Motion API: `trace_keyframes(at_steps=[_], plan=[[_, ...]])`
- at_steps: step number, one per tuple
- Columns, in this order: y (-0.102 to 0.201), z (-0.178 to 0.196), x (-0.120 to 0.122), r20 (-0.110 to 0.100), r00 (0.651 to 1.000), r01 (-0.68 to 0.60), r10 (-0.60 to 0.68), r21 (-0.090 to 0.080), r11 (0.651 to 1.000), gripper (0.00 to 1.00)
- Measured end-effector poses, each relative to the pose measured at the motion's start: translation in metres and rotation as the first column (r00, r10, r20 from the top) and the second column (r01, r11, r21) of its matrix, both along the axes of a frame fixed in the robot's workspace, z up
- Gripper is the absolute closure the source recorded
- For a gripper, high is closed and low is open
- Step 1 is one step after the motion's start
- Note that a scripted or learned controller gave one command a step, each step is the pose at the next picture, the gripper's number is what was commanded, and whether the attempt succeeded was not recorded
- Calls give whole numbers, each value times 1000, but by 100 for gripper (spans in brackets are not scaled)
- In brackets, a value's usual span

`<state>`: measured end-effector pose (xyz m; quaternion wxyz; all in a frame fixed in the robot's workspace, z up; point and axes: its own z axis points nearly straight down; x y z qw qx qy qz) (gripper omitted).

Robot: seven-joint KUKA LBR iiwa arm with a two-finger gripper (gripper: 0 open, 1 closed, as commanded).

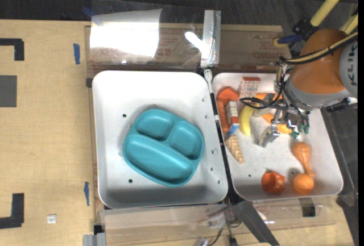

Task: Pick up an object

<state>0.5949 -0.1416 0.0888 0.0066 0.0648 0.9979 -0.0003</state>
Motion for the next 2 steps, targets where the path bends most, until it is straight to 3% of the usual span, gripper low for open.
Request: trace_keyframes(at_steps=[1, 2], plan=[[0, 15, 4, 15, 1000, 0, 0, -3, 1000, 100], [0, 14, 4, 13, 1000, 0, 0, -2, 1000, 0]])
